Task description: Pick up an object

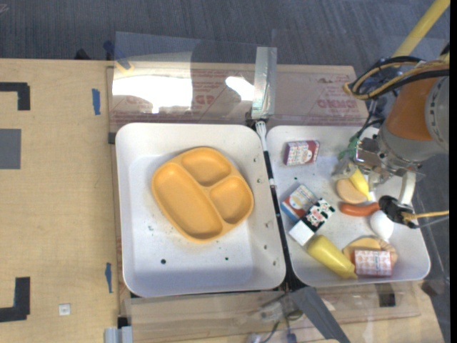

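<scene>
Desk [50,191]: tan surface carrying two shallow white bins side by side.
Left bin [136,263]: holds one orange divided tray [202,191], three compartments, lying flat near the bin's middle.
Right bin [418,259]: crowded with small items, all candidates for the pick.
Item, far end: small red-and-white box [300,152], lying apart from the rest.
Item, centre: blue-and-white carton [298,199] just beside a black-and-white patterned block [318,212]; the two look to be touching.
Item, near edge: yellow bottle [330,255] with a white cap, lying tilted.
Item, near right corner: bun-like piece touching a red-and-white printed can [374,262].
Item, right side: tan round slice [348,189], a yellow piece [358,183] leaning on it, an orange-red sausage shape [358,208] just below, a white egg shape [382,226] beside that.
Arm: grey with orange band, reaching in from the right, over the right bin's right side.
Pincer [389,181]: low over the yellow piece, slice and sausage cluster; whether it is wide or narrow, cannot tell, and nothing can be confirmed as held.
Step in hand (judged): settling on one item in that cluster.
Handling note: items there touch, so centre on a single piece, descend straight, and close across its narrow side.
Risk: rounded egg and sausage shapes may roll or squirt out; neighbours may be nudged.
Check: lift slowly and confirm the item rises with the pincer.
</scene>
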Controlling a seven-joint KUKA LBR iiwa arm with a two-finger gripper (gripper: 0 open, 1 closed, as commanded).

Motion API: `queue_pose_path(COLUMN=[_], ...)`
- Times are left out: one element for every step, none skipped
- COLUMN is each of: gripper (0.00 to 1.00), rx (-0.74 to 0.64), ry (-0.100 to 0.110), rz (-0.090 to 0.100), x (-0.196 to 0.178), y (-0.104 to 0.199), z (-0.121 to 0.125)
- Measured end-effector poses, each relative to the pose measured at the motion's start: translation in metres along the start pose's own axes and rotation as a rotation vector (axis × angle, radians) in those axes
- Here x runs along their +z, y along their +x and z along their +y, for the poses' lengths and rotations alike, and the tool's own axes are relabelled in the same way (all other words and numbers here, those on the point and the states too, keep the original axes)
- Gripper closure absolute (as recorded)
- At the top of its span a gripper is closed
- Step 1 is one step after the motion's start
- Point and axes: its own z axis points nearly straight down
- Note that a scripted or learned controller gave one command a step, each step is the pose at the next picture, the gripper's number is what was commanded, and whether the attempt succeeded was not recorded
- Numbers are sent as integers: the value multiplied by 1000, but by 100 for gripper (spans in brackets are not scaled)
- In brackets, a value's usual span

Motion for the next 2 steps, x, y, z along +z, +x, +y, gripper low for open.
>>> queue_pose_path(gripper=[100, 100], rx=[54, -169], ry=[-4, 7], rz=[0, -1], x=[-117, -125], y=[50, 70], z=[41, 6])
